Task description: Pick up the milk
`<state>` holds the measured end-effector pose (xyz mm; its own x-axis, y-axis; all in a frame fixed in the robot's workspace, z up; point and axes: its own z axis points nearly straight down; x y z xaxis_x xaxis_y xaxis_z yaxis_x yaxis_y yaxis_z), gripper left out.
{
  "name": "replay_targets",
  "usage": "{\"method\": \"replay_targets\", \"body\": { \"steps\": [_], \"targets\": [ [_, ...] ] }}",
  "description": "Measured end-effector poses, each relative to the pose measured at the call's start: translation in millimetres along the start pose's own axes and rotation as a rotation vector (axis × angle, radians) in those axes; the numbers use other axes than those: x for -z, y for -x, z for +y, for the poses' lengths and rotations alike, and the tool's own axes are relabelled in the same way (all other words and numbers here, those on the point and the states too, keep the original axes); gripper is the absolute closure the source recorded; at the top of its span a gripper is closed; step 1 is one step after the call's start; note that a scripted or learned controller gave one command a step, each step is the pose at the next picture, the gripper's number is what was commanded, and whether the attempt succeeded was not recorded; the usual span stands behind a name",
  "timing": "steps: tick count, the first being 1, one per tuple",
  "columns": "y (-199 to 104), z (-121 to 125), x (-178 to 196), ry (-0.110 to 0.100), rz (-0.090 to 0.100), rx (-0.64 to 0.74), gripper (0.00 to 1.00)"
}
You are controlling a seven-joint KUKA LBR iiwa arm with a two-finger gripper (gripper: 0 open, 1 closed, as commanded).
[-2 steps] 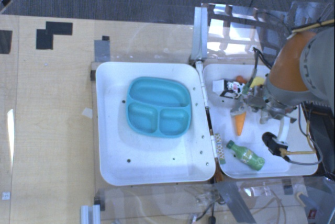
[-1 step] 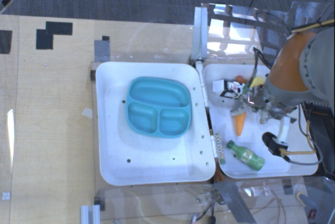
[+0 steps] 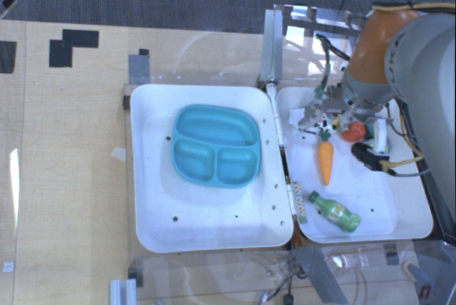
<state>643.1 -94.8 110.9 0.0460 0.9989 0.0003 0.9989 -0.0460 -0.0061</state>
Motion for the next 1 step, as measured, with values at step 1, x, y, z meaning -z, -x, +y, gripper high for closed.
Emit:
{"method": "replay_targets", "body": {
  "steps": [1],
  "targets": [
    [1.1,19.7,-12.0,-0.04,-0.002,0.06,0.0]
  ]
}}
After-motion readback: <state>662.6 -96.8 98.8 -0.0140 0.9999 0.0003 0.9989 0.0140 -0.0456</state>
